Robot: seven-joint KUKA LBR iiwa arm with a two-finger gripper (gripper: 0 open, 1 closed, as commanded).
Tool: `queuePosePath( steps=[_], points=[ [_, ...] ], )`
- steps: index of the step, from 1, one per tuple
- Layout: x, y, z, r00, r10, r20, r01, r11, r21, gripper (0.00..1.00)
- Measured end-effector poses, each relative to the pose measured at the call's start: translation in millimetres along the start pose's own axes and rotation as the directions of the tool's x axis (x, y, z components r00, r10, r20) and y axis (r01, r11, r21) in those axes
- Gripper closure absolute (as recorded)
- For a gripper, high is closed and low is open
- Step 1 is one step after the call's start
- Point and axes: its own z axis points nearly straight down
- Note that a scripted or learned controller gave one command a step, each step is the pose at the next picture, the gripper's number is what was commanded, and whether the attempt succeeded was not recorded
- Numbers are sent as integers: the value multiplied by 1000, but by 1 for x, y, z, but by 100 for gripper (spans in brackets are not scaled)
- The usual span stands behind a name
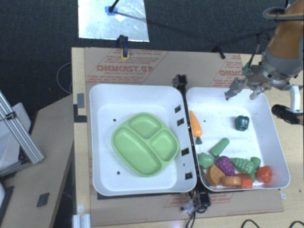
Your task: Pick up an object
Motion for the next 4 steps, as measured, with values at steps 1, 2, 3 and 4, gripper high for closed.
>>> queuePosePath(
  steps=[1, 2, 3, 4],
  points=[
    [0, 2, -8, 1000, -2, 2, 2, 1000, -12, 0],
    [7, -4, 44, 1000, 0, 1, 0, 1000, -11, 0],
    [-3, -2, 95, 1000, 1, 2, -1, 1000, -10, 0],
    [-2, -1, 147, 1000, 0, 1, 0, 1000, -10, 0]
  ],
)
